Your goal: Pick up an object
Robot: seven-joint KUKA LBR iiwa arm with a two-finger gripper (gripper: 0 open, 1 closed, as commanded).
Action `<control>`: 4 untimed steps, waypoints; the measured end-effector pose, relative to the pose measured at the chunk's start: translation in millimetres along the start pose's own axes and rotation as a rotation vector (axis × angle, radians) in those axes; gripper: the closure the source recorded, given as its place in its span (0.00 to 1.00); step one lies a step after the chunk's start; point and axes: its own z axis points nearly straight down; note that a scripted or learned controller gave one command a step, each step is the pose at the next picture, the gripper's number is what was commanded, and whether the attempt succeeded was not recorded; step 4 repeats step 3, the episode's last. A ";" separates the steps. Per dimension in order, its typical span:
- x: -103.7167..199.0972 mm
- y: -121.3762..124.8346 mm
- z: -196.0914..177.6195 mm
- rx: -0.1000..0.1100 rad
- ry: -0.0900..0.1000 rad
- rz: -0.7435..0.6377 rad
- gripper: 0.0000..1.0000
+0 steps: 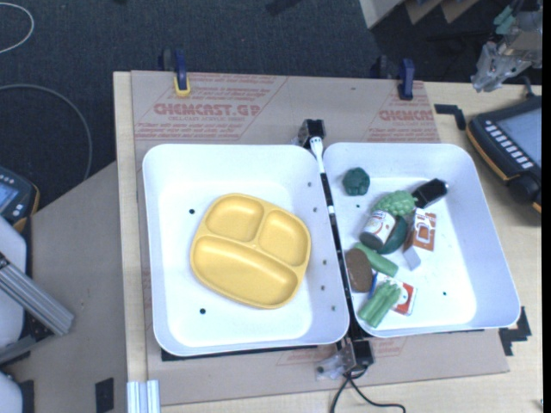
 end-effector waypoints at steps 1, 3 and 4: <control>-0.4 1.3 -10.9 -0.004 -0.002 -0.001 1.00; -1.1 4.0 -32.9 -0.014 -0.007 -0.003 1.00; -1.1 4.0 -32.9 -0.014 -0.007 -0.003 1.00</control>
